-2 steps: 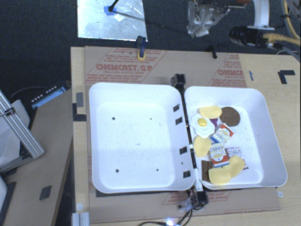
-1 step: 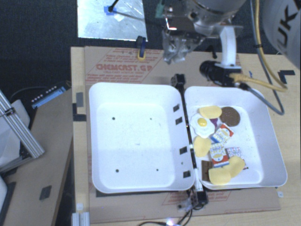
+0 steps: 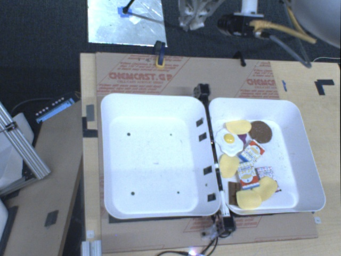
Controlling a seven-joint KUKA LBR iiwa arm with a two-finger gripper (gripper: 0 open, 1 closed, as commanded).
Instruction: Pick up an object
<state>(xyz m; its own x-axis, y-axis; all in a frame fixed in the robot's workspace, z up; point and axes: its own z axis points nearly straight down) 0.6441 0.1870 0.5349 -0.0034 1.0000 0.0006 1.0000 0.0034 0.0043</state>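
Hand (image 3: 196,16): up beyond the bins' far edge, grip state impossible to tell.
Fried egg (image 3: 229,141): in the right bin (image 3: 303,143), by the divider.
Brown disc (image 3: 261,132): just right of the fried egg.
Left bin (image 3: 149,153): alongside.

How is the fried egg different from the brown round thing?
The fried egg is white with a yellow yolk; the brown disc is one dark colour. The egg's edge is wavy, the disc's is evenly round. The egg lies nearer the divider, the disc further right. Both lie flat in the right bin.
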